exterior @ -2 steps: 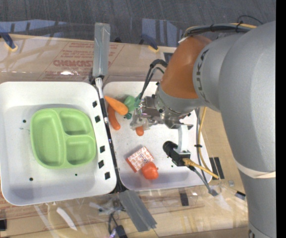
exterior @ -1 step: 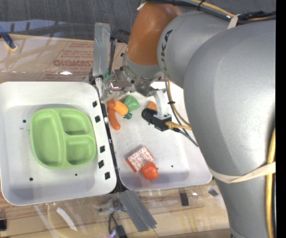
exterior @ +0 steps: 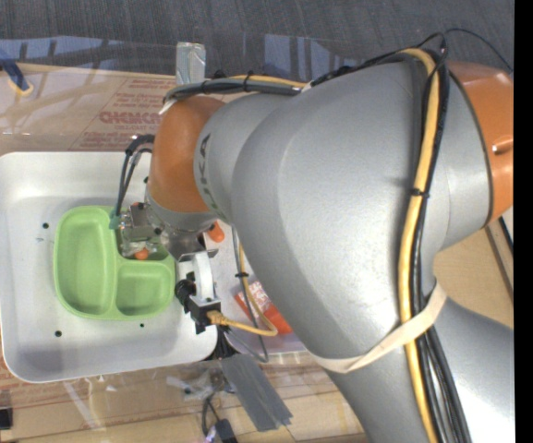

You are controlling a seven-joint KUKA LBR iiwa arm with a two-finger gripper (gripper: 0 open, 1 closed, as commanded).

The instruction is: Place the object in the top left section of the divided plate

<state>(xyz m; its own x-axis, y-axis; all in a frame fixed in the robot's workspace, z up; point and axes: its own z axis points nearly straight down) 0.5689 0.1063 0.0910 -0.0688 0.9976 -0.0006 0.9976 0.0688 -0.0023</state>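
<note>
Jaws (exterior: 139, 233) sit low over the green divided plate (exterior: 109, 266), at its 3 o'clock edge where the sections meet; I cannot tell what state they are in, and I cannot make out any object there. From my seat, the plate lies in the left white bin (exterior: 26, 192). Small orange items (exterior: 212, 234) show at 3 o'clock from the plate. Red printing on the cardboard (exterior: 118, 109) at 12 o'clock is too faint to read.
</note>
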